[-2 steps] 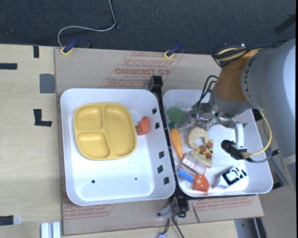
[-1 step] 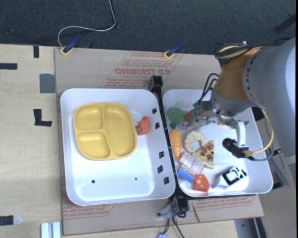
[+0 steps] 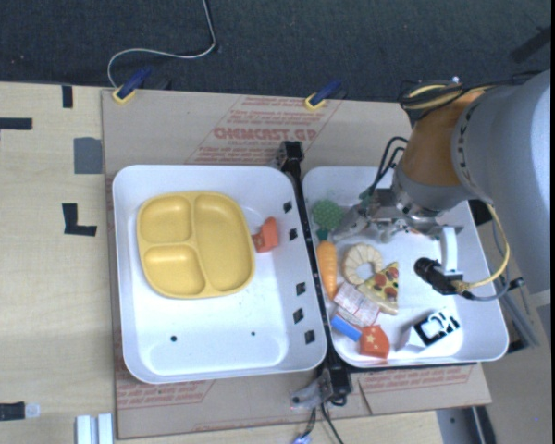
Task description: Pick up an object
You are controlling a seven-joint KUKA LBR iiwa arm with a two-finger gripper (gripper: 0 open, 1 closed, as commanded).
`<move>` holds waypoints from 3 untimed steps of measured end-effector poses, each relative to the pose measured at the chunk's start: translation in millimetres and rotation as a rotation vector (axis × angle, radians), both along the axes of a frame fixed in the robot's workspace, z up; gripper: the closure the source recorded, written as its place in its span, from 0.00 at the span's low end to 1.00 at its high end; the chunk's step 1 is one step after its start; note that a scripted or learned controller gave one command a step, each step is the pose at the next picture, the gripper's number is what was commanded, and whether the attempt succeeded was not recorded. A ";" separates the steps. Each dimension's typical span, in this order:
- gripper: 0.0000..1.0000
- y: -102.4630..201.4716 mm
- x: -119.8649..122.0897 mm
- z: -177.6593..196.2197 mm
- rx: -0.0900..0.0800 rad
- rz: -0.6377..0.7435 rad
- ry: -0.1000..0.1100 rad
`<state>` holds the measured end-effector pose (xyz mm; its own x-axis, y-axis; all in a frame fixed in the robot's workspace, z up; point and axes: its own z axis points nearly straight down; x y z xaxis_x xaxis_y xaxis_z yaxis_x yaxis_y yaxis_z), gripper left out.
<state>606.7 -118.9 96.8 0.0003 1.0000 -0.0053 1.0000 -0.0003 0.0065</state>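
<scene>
Left bin (image 3: 129,340): holds a yellow tray (image 3: 195,243) at its upper left and a small orange piece (image 3: 266,236) near the divider; the lower half is bare floor.
Right bin (image 3: 486,336): crowded along its left side with a green piece (image 3: 327,214), a carrot (image 3: 326,266), a ring (image 3: 361,263) and a pizza slice (image 3: 385,285).
Gripper (image 3: 381,218): sits low in the upper middle of the right bin; whether the fingers are spread or closed I cannot tell.
Nearest target: the ring, just below and slightly left of the gripper; the green piece lies to its left.
Carrot axis: runs top to bottom of the frame, along the divider.
Room: tight by the divider; open floor on the bin's right side.
</scene>
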 end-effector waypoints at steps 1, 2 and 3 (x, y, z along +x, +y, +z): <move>0.00 21.1 44.6 -11.2 0.003 0.002 0.003; 0.00 -10.7 62.5 -11.0 0.004 0.002 0.004; 1.00 -10.3 62.8 -0.8 0.003 0.004 0.004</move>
<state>669.5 -129.2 96.0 -0.0037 1.0000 -0.0026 1.0000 0.0037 0.0027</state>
